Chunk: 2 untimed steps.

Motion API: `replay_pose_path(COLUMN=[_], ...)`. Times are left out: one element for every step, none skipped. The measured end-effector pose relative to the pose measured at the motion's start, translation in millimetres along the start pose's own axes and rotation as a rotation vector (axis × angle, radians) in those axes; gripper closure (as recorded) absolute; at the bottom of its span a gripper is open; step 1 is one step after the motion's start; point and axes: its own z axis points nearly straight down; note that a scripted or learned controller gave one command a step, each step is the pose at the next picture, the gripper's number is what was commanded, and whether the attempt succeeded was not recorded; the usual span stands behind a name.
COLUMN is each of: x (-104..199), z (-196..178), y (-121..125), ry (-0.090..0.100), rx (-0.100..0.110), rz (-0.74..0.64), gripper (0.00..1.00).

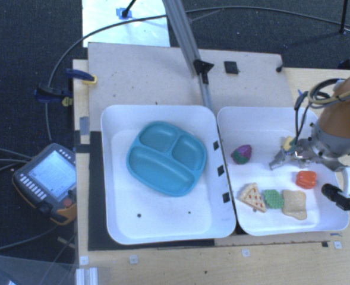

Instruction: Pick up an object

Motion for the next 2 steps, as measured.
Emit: replay_pose_path(x=[0.9,5.5], z=[-12.8,-57.8], y=[2.5,1.5], ry=[0.001,-0.001], rx=[-0.007,-0.002], rz=[-0.002,-0.003], gripper=[1.00,1.00])
